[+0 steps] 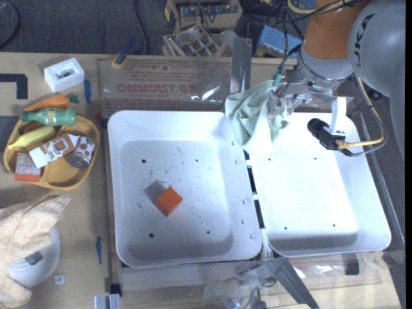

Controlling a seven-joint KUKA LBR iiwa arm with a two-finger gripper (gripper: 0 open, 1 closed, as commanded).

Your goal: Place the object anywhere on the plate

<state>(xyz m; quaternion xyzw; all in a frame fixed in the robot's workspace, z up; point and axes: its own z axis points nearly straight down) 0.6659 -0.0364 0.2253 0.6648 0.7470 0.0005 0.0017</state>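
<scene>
A pale green cloth [252, 116] hangs bunched over the back edge where the two bins meet, its top corner drawn up into my gripper [280, 102]. The gripper is shut on that corner, above the back left corner of the right bin [322, 198]. The cloth's lower folds drape down towards the bin rim, and I cannot tell whether they rest on it. A small orange cube [170, 201] lies on the floor of the left bin [122, 172], well to the left of and nearer than the gripper.
A yellow dish [67, 174] with toy food and a green bottle [51, 116] sits on the bench left of the bins. A beige cloth [26, 230] lies at the near left. A clear panel [167, 85] stands behind the left bin.
</scene>
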